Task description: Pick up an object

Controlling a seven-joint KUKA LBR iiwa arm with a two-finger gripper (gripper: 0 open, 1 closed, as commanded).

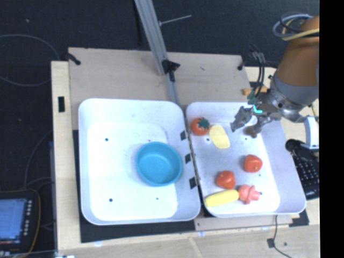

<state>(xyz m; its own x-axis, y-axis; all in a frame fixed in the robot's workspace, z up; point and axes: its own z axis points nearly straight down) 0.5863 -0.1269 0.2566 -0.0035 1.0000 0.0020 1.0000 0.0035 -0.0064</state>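
A pale wooden bench [129,71] fills the middle of the frame, set on a dark, almost black floor [64,15] that shows along the top and down the left side. A grey metal rail [153,31] slants from the top centre down to the bench's middle. Thin cables [27,58] loop over the floor at upper left. A small blue-lit screen [13,219] sits in the lower left corner, and a black keyboard [306,168] lies at the right edge. Light is even and soft.

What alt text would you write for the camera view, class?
A grey and orange robot arm's gripper hovers over the right bin, which has red and yellow toy foods. The left bin holds a blue bowl.
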